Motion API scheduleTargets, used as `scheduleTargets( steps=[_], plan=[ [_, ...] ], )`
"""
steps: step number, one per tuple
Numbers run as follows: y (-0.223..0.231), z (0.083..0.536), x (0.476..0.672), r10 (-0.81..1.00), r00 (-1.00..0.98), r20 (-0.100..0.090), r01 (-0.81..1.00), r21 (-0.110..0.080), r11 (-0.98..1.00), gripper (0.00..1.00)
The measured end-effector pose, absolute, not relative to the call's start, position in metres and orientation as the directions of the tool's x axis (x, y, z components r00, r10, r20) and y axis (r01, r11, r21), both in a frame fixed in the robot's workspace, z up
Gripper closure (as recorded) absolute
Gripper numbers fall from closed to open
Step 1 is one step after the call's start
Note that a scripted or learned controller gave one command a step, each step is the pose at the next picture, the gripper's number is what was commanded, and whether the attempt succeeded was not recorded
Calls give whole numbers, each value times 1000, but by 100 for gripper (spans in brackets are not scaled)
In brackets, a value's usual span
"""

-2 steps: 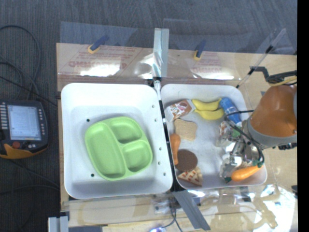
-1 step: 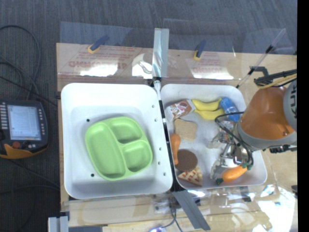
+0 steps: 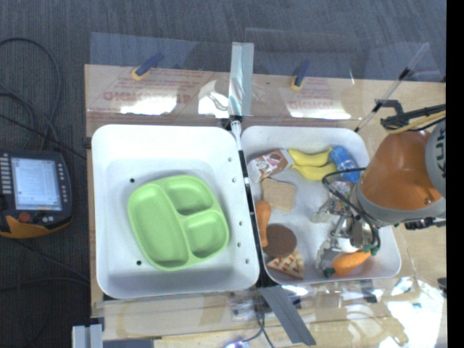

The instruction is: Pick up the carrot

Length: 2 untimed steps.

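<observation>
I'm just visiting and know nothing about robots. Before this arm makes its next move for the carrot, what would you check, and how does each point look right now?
1. Carrot located: ok. The carrot lies in the right bin, near its front right corner.
2. Gripper near it: ok. The gripper is right beside the carrot's left end.
3. Carrot between the fingers: cannot tell; cables and the wrist blur that spot.
4. Carrot lifted: not ok; it looks to rest on the bin floor.
5. Neighbours apart: ok. The pizza slice and brown cookie lie to the left, not touching the carrot.
6. Green tray uninvolved: ok, in the left bin.
</observation>
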<state>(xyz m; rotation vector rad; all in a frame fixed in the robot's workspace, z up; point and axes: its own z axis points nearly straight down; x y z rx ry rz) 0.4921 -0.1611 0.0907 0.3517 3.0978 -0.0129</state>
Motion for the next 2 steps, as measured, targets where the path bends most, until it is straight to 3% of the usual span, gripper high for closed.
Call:
scheduleTargets(
  steps=[2],
  plan=[
    [-161, 91, 492, 236, -971, -23, 236, -4, 972, 0]
  ],
)
